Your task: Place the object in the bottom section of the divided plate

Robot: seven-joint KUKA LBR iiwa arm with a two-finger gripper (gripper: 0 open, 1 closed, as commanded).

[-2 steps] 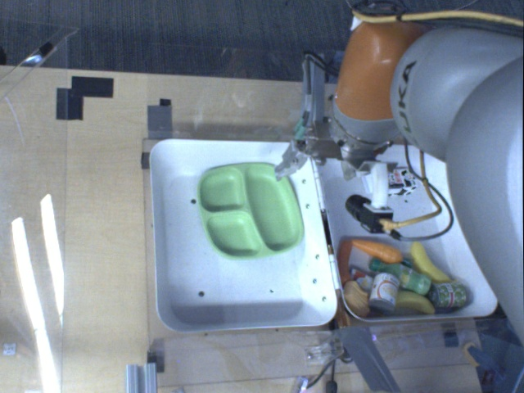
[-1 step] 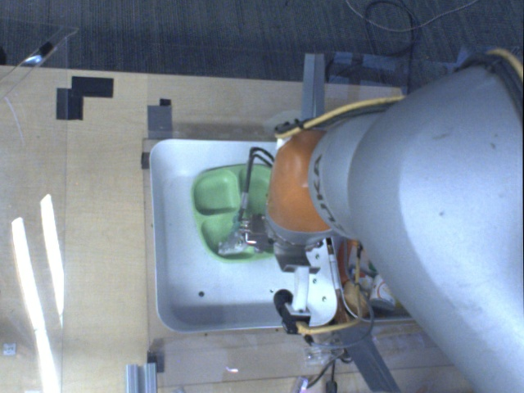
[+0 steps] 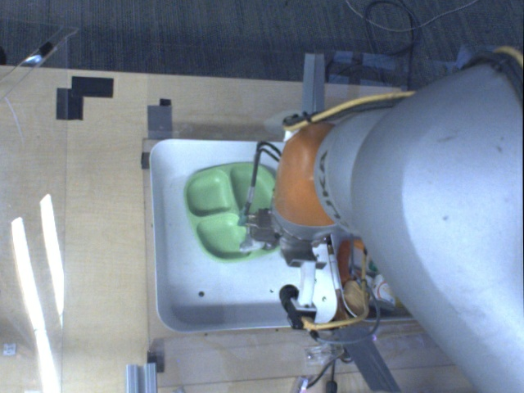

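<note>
A green divided plate (image 3: 214, 207) lies in the left white bin (image 3: 176, 244), toward its upper middle. Its sections look bare where they show. The arm's orange band (image 3: 299, 188) and grey wrist cover the plate's right edge. My gripper (image 3: 260, 234) hangs over the plate's lower right rim, and the wrist hides most of it.
The big grey arm (image 3: 442, 203) covers most of the right bin, where a few small objects (image 3: 360, 281) peek out below the wrist. Cables loop around the wrist. A wooden bench (image 3: 74, 244) lies to the left of the bins.
</note>
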